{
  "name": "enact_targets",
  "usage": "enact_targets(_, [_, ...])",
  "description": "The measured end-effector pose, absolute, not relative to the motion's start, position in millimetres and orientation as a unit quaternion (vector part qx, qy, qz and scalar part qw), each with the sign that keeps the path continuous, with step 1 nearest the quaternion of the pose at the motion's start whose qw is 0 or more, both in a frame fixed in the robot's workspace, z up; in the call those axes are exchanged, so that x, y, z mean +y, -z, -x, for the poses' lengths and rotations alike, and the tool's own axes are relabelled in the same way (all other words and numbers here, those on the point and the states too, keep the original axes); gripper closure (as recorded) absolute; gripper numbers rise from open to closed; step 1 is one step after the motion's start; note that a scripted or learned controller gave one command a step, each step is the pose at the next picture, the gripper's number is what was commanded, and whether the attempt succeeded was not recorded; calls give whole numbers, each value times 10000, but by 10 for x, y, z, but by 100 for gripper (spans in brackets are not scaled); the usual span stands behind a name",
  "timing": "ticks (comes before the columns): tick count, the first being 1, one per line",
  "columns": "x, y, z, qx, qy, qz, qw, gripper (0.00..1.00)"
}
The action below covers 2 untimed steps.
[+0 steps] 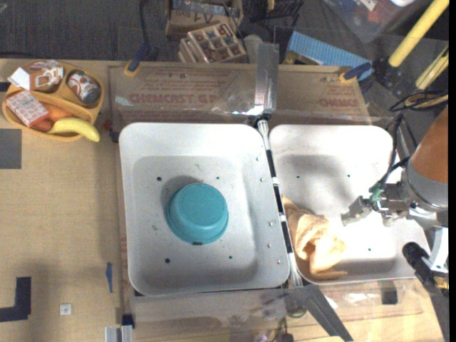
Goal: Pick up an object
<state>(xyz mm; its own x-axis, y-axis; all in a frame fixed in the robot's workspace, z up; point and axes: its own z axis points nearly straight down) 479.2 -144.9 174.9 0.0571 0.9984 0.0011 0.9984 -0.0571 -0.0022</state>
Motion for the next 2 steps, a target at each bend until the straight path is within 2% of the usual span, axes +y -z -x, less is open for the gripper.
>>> enact_targets(1, [-1002, -1233, -5085, -7087, -6, 7055, 11, 0])
enact_targets(2, [-993, -927, -4857, -7206, 67, 6932, -80, 0])
